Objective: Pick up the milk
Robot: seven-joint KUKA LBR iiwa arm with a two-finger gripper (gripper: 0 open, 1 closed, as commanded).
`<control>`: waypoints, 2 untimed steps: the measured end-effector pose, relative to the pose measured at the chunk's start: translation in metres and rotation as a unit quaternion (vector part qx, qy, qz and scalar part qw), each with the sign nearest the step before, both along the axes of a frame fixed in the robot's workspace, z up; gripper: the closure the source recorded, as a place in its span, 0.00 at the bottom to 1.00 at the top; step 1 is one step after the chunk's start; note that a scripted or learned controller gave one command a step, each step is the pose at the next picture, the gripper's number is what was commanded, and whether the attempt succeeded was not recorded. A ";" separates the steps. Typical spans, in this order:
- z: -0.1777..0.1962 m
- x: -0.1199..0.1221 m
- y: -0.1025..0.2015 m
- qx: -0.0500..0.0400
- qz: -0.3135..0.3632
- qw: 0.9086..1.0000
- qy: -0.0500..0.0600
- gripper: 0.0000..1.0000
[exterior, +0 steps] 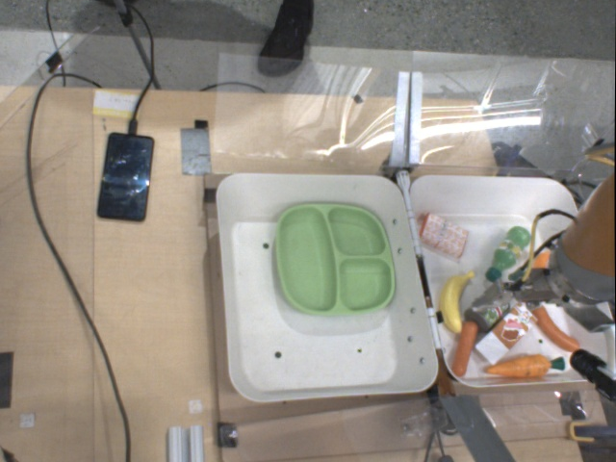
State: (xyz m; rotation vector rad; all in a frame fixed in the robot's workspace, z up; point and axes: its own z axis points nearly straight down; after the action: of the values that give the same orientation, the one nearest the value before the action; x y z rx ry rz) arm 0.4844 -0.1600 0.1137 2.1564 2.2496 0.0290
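My claw (500, 308) is down in the right bin (481, 192), reaching in from the right edge, its dark fingers low over the clutter; I cannot tell whether they are spread or closed. The milk (510, 331), a small white carton with a red mark, lies just beneath and beside my fingertips, but I see nothing clearly pinched between them. Around it lie a banana (452, 301), a carrot (464, 346) to its left, another carrot (523, 365) below it, a green bottle (510, 244) and a pink packet (444, 235). In the left bin (241, 287) rests a green divided plate (335, 258). A phone (126, 175) lies on the surface (58, 354) far left.
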 end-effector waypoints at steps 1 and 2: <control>-0.017 -0.018 0.043 -0.003 0.061 0.998 0.004 0.00; -0.017 -0.018 0.047 -0.001 -0.037 0.999 0.003 0.00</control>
State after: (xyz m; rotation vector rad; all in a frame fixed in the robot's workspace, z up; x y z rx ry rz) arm 0.4668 -0.1127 0.0966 2.2401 2.1708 0.0198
